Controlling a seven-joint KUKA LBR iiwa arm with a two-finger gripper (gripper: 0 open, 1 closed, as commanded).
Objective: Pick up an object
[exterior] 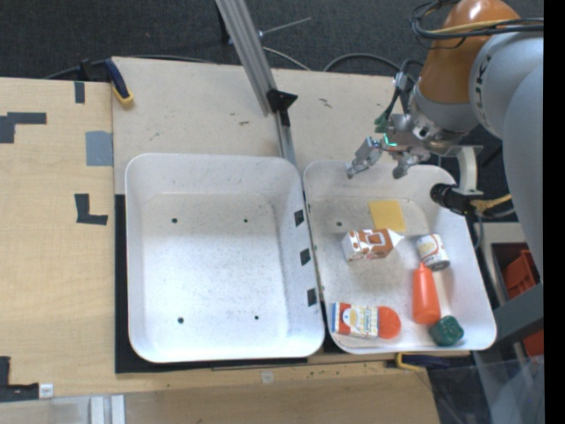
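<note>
In the right bin (328, 237) lie six things. A flat yellow square (387, 214) sits near the middle. Just below it, a small brown-and-white carton (367, 245) lies on its side. A small can (433, 251) lies to its right, above an orange bottle (425, 295), a green lump (447, 330) and a red-and-white pouch (365, 321).
</note>
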